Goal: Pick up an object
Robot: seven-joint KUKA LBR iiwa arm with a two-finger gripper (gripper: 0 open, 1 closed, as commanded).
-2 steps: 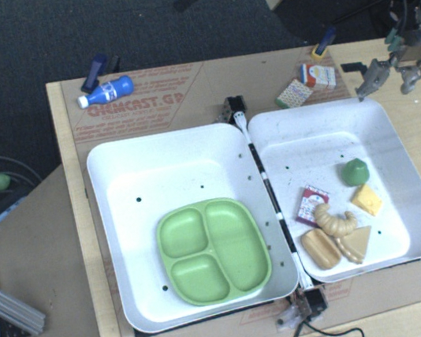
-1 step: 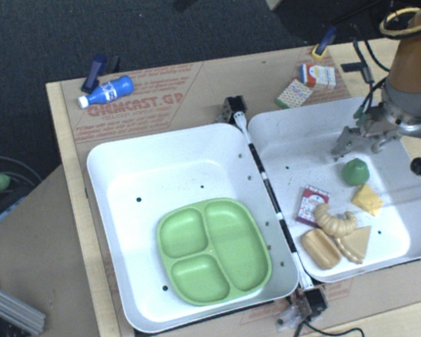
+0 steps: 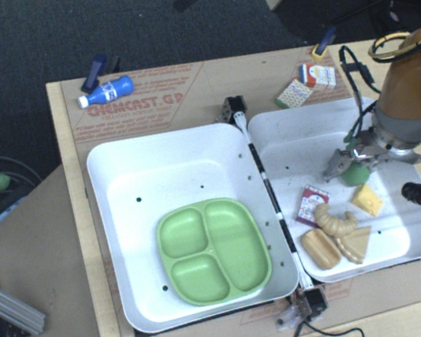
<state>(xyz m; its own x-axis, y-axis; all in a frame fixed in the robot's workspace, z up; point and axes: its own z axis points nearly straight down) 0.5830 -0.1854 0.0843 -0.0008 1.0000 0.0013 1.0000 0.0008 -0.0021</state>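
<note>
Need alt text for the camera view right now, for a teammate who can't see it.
The gripper is low in the right bin, right at a green object, with a yellow block, a red-and-white packet and tan pieces nearby. The left bin holds a green divided plate.

We note a green three-compartment plate (image 3: 212, 250) lying flat in the left bin (image 3: 116, 179). On the bench (image 3: 175, 98) behind the bins, a blue-and-white bottle (image 3: 106, 91) lies on its side at the far left; a small printed packet (image 3: 294, 94) sits at the far right.
</note>
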